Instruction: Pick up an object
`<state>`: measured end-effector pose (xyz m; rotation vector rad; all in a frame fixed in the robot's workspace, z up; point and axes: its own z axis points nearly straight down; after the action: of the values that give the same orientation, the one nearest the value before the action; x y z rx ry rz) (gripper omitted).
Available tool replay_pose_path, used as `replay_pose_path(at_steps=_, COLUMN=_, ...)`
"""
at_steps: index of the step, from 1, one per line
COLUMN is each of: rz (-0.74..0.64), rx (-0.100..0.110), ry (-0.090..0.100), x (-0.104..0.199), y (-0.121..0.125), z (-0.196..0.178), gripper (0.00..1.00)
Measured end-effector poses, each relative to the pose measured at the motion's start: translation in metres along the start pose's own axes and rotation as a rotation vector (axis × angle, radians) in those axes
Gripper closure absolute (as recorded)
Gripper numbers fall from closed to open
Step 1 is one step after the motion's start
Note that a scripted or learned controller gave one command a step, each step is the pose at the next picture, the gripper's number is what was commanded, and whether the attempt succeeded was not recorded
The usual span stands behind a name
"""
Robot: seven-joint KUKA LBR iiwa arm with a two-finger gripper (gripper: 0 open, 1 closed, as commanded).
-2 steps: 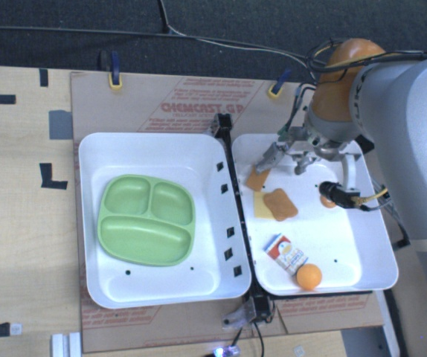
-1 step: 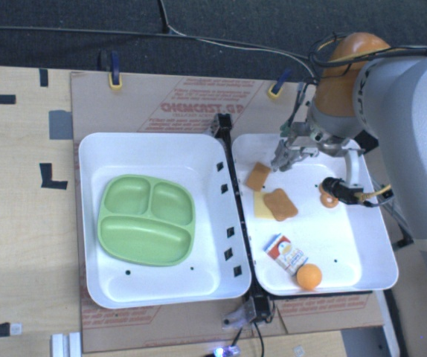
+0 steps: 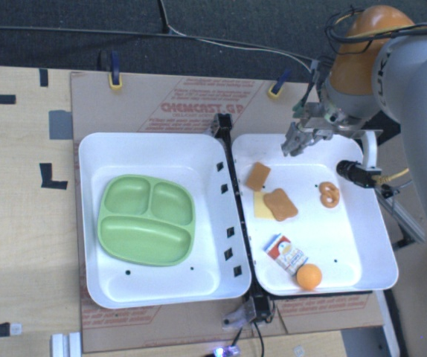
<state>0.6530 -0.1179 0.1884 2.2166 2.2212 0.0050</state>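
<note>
The worktop (image 3: 20, 222) bears two white bins side by side. The left bin (image 3: 94, 274) holds a green divided plate (image 3: 146, 219). The grey arm (image 3: 403, 73) reaches over the right bin's (image 3: 377, 274) far edge, its fingers (image 3: 297, 143) hanging above the far-left corner with nothing between them; whether they are apart or together I cannot tell. Nearest them lies a brown cracker (image 3: 257, 176), then a toast slice (image 3: 280, 204) on a yellow cheese square (image 3: 262, 208), a small carton (image 3: 285, 253), a pretzel (image 3: 329, 194) and an orange (image 3: 309, 277) at the near edge.

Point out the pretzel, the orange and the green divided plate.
pretzel (image 3: 329, 194), camera view, on its middle where the loops cross.
orange (image 3: 309, 277), camera view, on the middle of its top.
green divided plate (image 3: 146, 242), camera view, on the floor of its long near compartment.
</note>
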Motion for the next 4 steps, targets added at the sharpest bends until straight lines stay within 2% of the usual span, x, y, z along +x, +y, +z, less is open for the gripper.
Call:
replay_pose_path(at_steps=1, rz=0.000, rx=0.003, ry=0.000, x=0.001, y=0.001, z=-0.041, gripper=1.00)
replay_pose_path(at_steps=3, rz=-0.003, rx=0.008, ry=0.001, x=0.100, y=-0.017, z=-0.025, gripper=1.00)
replay_pose_path(at_steps=4, rz=-0.004, rx=0.007, ry=0.001, x=0.164, y=-0.020, z=-0.027, gripper=1.00)
